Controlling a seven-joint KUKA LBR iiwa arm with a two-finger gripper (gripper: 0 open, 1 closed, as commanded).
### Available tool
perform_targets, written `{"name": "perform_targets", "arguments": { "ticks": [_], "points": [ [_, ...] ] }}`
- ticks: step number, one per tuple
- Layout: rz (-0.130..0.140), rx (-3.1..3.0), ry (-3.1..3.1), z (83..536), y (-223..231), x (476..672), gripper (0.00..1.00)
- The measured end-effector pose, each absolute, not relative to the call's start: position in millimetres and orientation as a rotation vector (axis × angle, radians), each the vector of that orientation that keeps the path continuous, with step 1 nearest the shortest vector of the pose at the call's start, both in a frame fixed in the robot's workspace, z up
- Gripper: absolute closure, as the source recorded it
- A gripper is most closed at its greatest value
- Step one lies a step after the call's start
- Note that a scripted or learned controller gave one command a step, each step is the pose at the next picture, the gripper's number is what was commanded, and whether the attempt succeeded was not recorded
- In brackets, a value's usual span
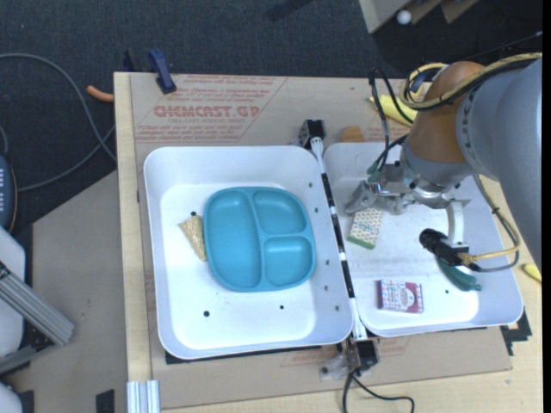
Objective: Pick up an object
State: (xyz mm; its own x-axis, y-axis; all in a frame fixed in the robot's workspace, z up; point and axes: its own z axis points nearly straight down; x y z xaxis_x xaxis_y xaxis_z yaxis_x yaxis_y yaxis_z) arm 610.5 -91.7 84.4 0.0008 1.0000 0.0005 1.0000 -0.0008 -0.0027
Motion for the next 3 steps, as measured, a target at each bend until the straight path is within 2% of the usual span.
{"name": "perform_targets", "arguments": {
  "ticks": [1, 2, 3],
  "points": [
    [0.001, -2.222, -2.220, 95, -92, 611.0, 1.00],
    [0.001, -2.222, -2.220, 95, -92, 610.9, 0.00],
    [0.002, -2.221, -2.219, 84, -98, 590.5, 0.00]
  ]
}}
